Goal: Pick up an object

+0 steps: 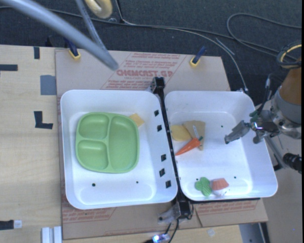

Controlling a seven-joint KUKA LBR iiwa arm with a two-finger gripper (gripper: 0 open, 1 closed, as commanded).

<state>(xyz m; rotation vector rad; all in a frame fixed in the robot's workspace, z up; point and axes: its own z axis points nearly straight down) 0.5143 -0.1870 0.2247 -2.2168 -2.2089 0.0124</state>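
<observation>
The pincer [236,134] is hovering over the right bin [253,158], near its right wall, reaching in from the arm [289,110] at the right. Whether it is open or closed cannot be told from this angle; nothing is showing between its tips. To its left, a toy carrot [188,146] is lying across tan pieces [192,130] close to the divider between the bins. Below and left of the pincer, a green toy vegetable [203,186] is resting just beside a red-and-white piece [220,184]. Farther left, the left bin [71,186] is carrying a green divided plate [107,142], with a small yellow piece [137,119] touching the plate's upper right edge. Both bins are sitting on the desk [15,135].
</observation>
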